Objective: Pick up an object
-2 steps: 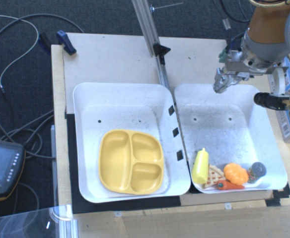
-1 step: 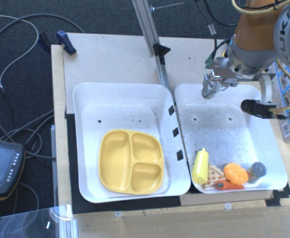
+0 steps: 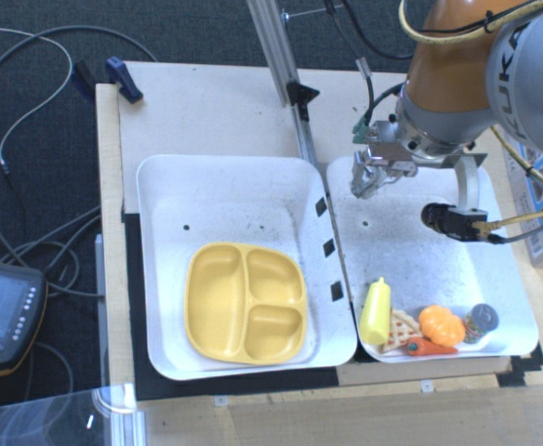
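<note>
Objects you could pick sit bunched in the near end of the right bin [image 3: 495, 277], and you can use that bin as your landmark while reading across. Far out to its left, off the bench, a dark tablet [image 3: 2, 314] lies on the floor among loose cables [image 3: 30, 72], and a small blue clamp [image 3: 123, 79] rests on the bench's far left corner. Directly left of the right bin, touching it along the shared edge, you see the left bin [image 3: 225, 193], which holds a yellow divided plate [image 3: 246, 302] lying flat toward its near side. A slanted aluminium post [image 3: 276, 35] rises behind the seam between the two bins. Inside the right bin, at its near left corner, a yellow bottle [image 3: 376, 312] stands just beside a waffle-patterned piece [image 3: 403, 326]; right of that lies an orange pumpkin-like toy [image 3: 440, 324] with a small carrot-like piece [image 3: 424, 347] touching its near side, and then a grey round object [image 3: 482, 319] near the right wall. The gripper [image 3: 369, 182] hangs over the far left part of the right bin, well apart from those items, with nothing between its fingers; whether they are spread or closed you cannot tell from here.
</note>
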`<state>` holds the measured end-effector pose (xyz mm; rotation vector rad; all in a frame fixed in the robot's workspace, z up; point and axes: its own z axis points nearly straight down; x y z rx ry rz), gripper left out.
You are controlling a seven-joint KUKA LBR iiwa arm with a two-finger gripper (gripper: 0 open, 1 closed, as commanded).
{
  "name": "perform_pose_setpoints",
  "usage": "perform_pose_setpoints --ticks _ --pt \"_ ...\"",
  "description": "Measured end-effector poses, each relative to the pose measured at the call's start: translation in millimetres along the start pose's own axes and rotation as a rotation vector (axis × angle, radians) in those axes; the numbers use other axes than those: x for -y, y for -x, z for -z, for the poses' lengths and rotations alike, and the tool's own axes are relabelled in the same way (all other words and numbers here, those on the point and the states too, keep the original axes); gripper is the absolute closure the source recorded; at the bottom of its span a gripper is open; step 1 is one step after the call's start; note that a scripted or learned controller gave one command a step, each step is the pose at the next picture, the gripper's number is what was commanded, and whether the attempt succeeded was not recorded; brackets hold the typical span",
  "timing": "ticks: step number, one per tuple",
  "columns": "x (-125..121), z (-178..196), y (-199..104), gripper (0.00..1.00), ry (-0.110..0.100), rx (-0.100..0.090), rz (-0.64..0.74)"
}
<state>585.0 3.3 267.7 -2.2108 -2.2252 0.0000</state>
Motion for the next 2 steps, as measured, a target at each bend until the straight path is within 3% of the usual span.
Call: perform_pose_setpoints --ticks 1,2 --pt "21 1 -48 1.00 0.000 0.000 0.000" --pt "36 -20 -92 1.00 -0.002 0.002 -0.001"
